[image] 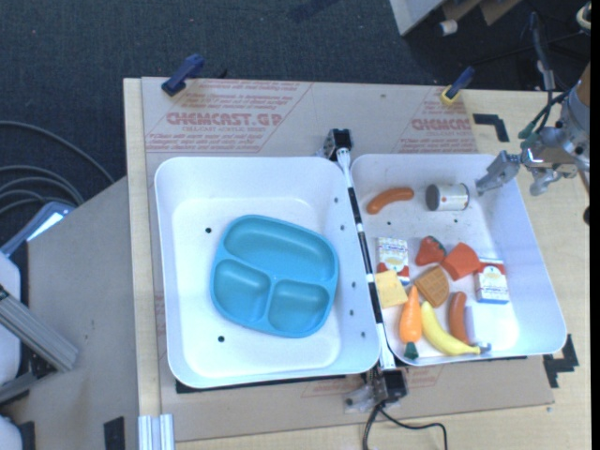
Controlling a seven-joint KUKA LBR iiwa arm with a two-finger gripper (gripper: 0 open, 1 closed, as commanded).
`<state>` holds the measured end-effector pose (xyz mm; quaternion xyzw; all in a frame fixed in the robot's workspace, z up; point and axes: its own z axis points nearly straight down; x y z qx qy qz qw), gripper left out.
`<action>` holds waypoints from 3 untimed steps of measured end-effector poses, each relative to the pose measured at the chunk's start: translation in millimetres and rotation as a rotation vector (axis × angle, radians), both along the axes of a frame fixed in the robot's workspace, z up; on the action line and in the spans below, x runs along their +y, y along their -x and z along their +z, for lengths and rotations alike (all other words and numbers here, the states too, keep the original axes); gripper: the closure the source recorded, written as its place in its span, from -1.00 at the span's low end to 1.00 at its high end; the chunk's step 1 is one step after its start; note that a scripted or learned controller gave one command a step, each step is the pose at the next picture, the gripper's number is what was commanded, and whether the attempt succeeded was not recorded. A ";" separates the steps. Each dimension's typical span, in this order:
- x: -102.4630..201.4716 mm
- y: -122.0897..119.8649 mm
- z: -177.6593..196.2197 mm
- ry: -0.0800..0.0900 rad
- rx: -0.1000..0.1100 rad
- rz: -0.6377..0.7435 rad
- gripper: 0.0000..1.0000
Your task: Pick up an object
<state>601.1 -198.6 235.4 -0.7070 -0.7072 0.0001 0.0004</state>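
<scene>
Down at the near edge, a black cable [398, 427] snakes off the surface [525, 420], right below the clip that joins the two white bins. Left bin [178, 251] carries a blue divided tray [274, 276], nothing else. Right bin [534, 279] is where the pickings are: a banana [444, 334] and a carrot [411, 319] lying side by side at the near end, a brown sausage [457, 315] just beside them, a yellow block [390, 289], a tan cracker-like square [433, 285], a red wedge [461, 261], a small carton [492, 284] and a printed packet [393, 251].

Further back, an orange hot dog [389, 199] and a small can [448, 196] lie apart from the crowd. These all look like light, hard plastic play food: stiff, smooth, likely slippery. The can sits nearest the gripper [525, 167] and has room around it, so I'd go across its round body, though it may roll.

That gripper hangs over the bin's far right corner, prongs spread wide, carrying nothing. Around the surface it's dark carpet [141, 17], with grey cables [47, 186] off to the left.
</scene>
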 end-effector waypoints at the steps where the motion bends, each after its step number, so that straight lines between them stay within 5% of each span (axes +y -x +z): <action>1: -8.3 6.6 -146.9 -0.001 0.003 -0.001 -1.00; 2: 24.0 66.3 -151.2 0.000 0.001 -0.001 -1.00; 3: 24.0 65.8 -141.2 0.001 -0.001 -0.001 1.00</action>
